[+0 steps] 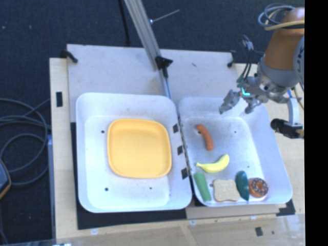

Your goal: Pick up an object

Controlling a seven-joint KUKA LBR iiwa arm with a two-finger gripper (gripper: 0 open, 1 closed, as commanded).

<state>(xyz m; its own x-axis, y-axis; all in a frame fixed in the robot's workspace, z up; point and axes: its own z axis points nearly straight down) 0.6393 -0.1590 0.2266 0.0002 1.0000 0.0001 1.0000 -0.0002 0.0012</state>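
My gripper (240, 105) hangs open over the far rim of the right bin (266, 137), with nothing between its fingers. Below it in that bin lie an orange sausage (205, 137), a yellow banana (214, 164), a green cucumber (202, 186), a slice of toast (225, 190), a dark green pepper (242, 184) and a chocolate doughnut (258, 187). The sausage is the nearest item, a little toward the front left of the gripper.
The left bin (92, 117) holds a yellow square plate (139, 147). A metal pole (143, 27) slants up from the seam between the bins. Cables lie on the dark floor at the left.
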